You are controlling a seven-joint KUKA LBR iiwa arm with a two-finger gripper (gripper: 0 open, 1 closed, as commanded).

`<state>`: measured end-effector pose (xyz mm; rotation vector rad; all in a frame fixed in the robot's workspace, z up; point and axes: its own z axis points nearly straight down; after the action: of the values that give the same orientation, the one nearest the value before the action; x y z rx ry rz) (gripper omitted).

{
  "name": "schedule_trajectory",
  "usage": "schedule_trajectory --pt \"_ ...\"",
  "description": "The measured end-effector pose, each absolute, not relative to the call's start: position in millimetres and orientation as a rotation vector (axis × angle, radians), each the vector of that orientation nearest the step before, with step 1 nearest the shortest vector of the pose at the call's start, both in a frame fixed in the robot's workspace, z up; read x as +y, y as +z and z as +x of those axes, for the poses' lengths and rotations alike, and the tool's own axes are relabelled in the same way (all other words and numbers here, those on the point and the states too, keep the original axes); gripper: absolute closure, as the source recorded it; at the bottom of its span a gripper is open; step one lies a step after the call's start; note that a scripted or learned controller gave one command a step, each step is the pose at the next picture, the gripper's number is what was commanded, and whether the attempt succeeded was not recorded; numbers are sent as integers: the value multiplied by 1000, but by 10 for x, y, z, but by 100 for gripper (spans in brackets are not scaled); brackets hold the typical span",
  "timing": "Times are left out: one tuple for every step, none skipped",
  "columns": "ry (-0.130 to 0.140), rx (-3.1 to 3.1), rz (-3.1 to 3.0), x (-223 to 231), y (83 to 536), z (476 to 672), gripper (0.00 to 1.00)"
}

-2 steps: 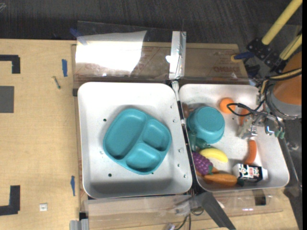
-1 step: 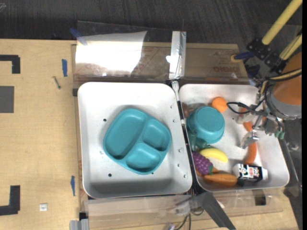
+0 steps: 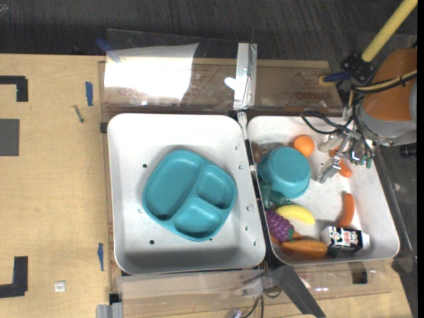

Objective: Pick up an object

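Note:
The right bin holds several toy foods. An orange ball lies at the back beside a teal bowl. In front of the bowl are a yellow banana, purple grapes and a carrot. Near the front right stands a black-and-white carton, and a red-orange sausage lies by the right wall. My gripper hangs low over the bin's back right corner. A small orange piece shows right at its tip, and I cannot tell whether it is gripped.
The left bin holds a teal divided plate. A clear plastic sheet lies behind the bins. Cables and the arm's orange band crowd the back right corner. Wooden bench extends to the left.

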<state>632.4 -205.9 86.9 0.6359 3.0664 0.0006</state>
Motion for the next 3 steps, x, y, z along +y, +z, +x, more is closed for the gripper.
schedule_trajectory --pt "1 3009 881 -1998 880 5493 0" --pt "0 2997 873 -1997 1016 5533 100" --pt "-3 3128 93 -1938 892 5478 100"
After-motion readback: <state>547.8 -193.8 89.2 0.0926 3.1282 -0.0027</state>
